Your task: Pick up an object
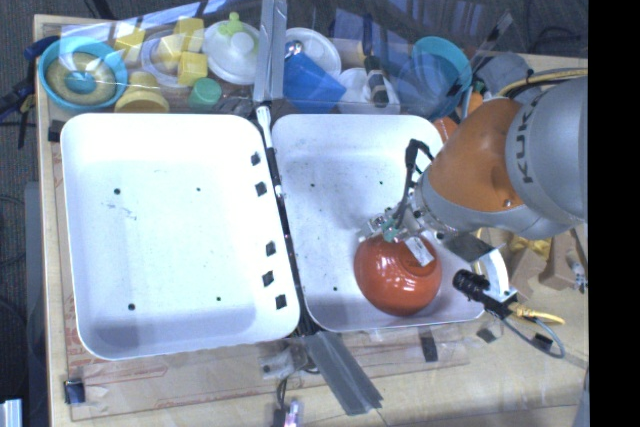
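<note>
A round, glossy red object (392, 280) lies in the right white bin (330, 165), near its front right corner. My gripper (398, 230) is down at the red object's top edge, reaching in from the right under the orange wrist band. A small pale tag or patch shows on the upper right of the red object. The gripper's lower end is packed against the object and hidden by the wrist.
The left white bin (150, 215) sits beside the right one, with a dark divider strip (272, 215) between them. Behind both bins stands a clutter of plastic toys, cups and bowls (230, 55) in yellow, blue and white.
</note>
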Controlling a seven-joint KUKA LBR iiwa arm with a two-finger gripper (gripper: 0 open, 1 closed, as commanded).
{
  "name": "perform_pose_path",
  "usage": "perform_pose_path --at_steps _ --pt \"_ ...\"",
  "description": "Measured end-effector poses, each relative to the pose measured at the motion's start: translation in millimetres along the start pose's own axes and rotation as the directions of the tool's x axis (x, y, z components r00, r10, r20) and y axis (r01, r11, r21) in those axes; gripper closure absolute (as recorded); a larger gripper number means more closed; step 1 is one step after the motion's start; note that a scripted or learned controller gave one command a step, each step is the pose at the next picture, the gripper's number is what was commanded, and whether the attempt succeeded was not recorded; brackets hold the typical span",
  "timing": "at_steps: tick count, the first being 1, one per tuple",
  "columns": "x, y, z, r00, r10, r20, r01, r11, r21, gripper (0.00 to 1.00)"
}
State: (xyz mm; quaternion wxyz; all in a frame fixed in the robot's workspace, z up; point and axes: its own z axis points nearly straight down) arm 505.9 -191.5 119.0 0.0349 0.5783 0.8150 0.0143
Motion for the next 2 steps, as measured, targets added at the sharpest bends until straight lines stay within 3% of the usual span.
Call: perform_pose_path --at_steps 1,2 --pt "0.4 0.7 0.0 1.0 -0.001 0.0 0.001 1.0 -0.001 0.0" --pt "0.0 13.9 -4.0 0.995 0.099 -0.024 -0.098 0.994 0.046 0.0"
